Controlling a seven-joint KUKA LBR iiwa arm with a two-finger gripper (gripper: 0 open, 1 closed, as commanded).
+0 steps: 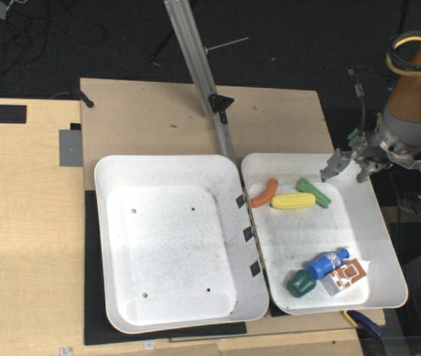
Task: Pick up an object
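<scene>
Hovering over the upper right corner of the right bin point(388, 273), the claw point(350, 168) had its two fingers spread apart, gripping nothing. That bin held one orange carrot point(263, 193), one yellow corn cob point(293, 201) lying left to right, one green pod point(313, 192), one blue bottle point(326, 262), one dark green ball point(299, 282) and one small carton point(346, 275). Beside it on the surface point(143, 121) sat the left bin point(113, 170).

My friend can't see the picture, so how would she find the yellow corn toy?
Look in the right bin, the one with toys in it, toward its far end. The corn lies flat there between an orange sausage shape and a green piece. It is the only yellow thing, with a bumpy surface.
</scene>
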